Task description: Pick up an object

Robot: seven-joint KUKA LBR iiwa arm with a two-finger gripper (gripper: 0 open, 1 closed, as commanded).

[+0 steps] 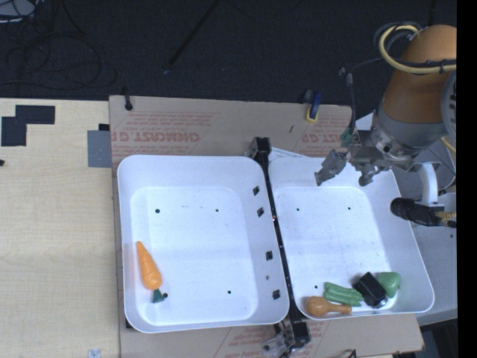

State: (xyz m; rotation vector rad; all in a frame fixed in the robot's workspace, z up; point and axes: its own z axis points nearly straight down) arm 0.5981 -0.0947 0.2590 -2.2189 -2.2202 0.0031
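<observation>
gripper (pixel 349 170): fingers spread, grasping nothing | nearest things: black block (pixel 370 289), green pods (pixel 343 294) | both well below the gripper, near right bin (pixel 335 200) front edge | pods' long axis left-right

You have two smooth, glossy white plastic bins (pixel 190 171) on a matt brown cardboard sheet (pixel 223 125), over a pale wood-grain table (pixel 52 237), with a shiny plastic toy carrot (pixel 147 266).
</observation>
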